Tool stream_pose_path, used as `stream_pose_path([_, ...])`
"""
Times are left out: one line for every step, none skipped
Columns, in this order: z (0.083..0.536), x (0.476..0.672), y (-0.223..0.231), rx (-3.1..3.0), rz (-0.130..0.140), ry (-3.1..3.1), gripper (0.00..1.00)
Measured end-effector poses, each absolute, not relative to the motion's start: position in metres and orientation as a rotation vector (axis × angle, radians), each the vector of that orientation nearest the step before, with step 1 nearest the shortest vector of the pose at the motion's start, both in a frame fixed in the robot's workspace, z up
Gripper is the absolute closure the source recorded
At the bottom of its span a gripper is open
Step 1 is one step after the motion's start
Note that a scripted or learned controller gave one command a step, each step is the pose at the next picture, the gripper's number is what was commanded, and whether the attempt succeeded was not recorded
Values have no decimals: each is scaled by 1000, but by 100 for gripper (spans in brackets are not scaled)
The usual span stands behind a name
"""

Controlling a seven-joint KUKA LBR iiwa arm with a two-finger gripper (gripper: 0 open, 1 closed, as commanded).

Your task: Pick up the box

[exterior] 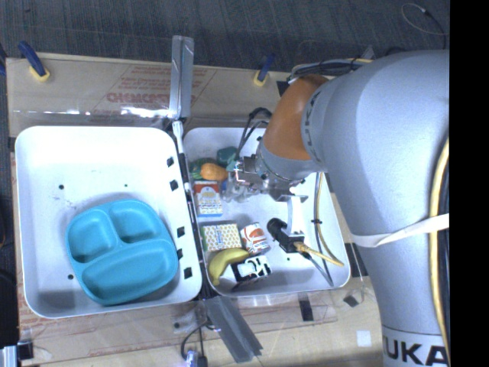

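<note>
I see the box (208, 200) lying flat along the right bin's (334, 270) left wall, long axis running up-frame; pincer (243, 178) just right, grip state I cannot tell.

I am looking down on a robotics lab bench, not a home or shop. A large grey industrial arm (382, 151) with an orange band reaches over two shallow white bins (30, 205) set side by side on a board with printed lettering. Blue clamps (34, 61) grip the board's far edge beyond the bins. Loose cables (325, 239) trail beside the arm, and dark carpet lies beyond the board.
</note>
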State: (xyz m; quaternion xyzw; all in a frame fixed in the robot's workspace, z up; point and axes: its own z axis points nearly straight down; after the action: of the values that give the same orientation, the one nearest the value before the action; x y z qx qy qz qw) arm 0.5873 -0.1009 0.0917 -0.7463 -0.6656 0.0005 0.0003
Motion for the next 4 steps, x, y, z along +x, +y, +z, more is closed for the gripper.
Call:
stream_pose_path([191,518,4,-2519,4,-1871,100])
stream_pose_path([200,518,5,-2511,8,-1877,100])
stream_pose_path([191,475,57,-2132,7,-2301,100])
stream_pose_path([191,475,57,-2133,7,-2300,0])
